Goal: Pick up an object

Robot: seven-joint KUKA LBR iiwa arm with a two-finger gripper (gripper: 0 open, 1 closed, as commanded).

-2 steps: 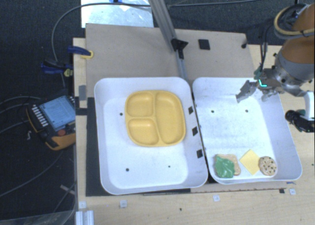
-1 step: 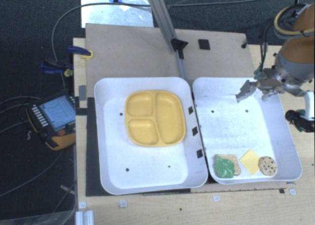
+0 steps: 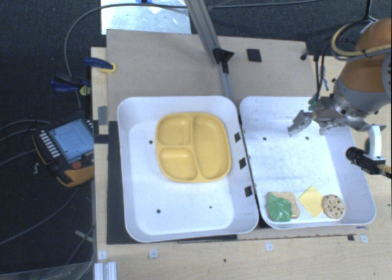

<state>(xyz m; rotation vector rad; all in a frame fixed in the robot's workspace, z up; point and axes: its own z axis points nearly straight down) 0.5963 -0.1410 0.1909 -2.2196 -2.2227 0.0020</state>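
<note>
Dark carpet surrounds the tan bench (image 3: 171, 64), and on it we see two shallow white bins side by side. We find the claw (image 3: 301, 123) low over the upper part of the right bin (image 3: 288, 168), at the end of the grey arm (image 3: 361, 83) with its orange band, reaching in from the right. We cannot tell whether the claw is apart or together, and we see nothing clamped in it. Below the claw, well apart from it along the near edge of the same bin, lie three small food pieces in a row: a green-topped piece of toast (image 3: 282, 206) almost straight below, a yellow cheese square (image 3: 311, 201) just to the right of that, and a round cookie (image 3: 332, 207) further right, just beside the cheese. To the left of the claw, across the wall where the two bins meet, the left bin (image 3: 141, 199) holds a yellow divided plate (image 3: 193, 147) with three compartments, lying flat. Far left of the claw, off the bench, a blue-screened handheld unit (image 3: 67, 144) rests on the carpet among cables.
</note>
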